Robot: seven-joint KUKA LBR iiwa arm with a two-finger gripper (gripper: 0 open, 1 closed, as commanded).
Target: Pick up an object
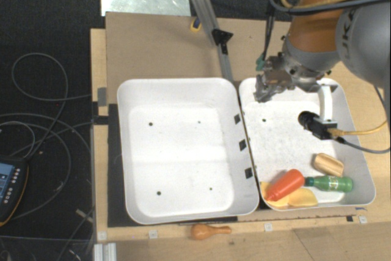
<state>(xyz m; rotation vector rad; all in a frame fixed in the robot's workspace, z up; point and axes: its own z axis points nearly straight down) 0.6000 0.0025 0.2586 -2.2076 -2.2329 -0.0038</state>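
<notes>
Lowest in view, a small wooden piece [209, 230] lies outside the bins; ignore it. Your candidates cluster in the right bin's [287, 131] near corner: orange carrot [285, 184], green bottle [330, 183]. Bring the gripper [266, 91] down over one; its jaw state, I cannot tell.

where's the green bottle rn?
The green bottle lies on its side in the right bin, at its near right corner, just below the bread roll and right of the orange carrot.
</notes>
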